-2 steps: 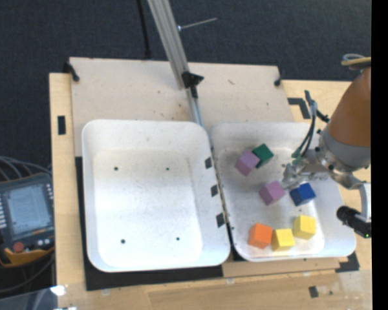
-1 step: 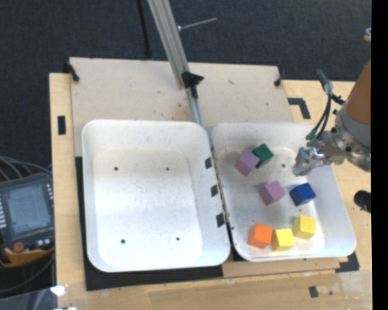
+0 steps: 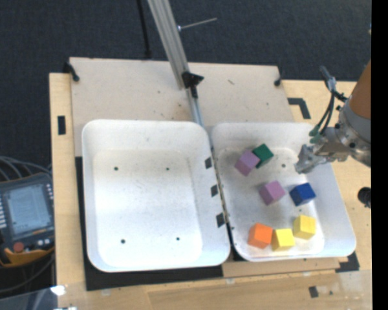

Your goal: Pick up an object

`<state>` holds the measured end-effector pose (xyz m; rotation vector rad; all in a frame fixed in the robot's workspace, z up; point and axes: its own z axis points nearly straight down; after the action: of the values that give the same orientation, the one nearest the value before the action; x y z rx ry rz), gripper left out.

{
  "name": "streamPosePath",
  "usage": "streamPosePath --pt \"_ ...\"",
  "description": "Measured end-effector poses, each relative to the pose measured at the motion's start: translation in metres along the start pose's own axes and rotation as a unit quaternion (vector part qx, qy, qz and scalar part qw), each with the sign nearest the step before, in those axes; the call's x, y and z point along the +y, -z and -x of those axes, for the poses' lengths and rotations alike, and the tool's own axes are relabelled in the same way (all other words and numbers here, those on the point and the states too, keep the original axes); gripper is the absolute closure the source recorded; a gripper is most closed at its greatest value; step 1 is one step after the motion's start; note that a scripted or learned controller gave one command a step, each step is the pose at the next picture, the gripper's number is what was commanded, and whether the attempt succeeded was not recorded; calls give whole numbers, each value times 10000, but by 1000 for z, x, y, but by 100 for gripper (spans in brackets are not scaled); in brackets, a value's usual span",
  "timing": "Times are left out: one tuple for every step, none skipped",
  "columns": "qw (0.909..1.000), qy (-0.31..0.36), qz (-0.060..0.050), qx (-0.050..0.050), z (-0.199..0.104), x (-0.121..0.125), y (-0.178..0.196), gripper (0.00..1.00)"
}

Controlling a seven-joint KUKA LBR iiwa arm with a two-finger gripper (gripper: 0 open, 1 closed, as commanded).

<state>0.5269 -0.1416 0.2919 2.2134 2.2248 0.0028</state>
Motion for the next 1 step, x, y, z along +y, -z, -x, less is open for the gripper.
streamPosePath --pt "10000 4 -9 4 -50 1 -3 100"
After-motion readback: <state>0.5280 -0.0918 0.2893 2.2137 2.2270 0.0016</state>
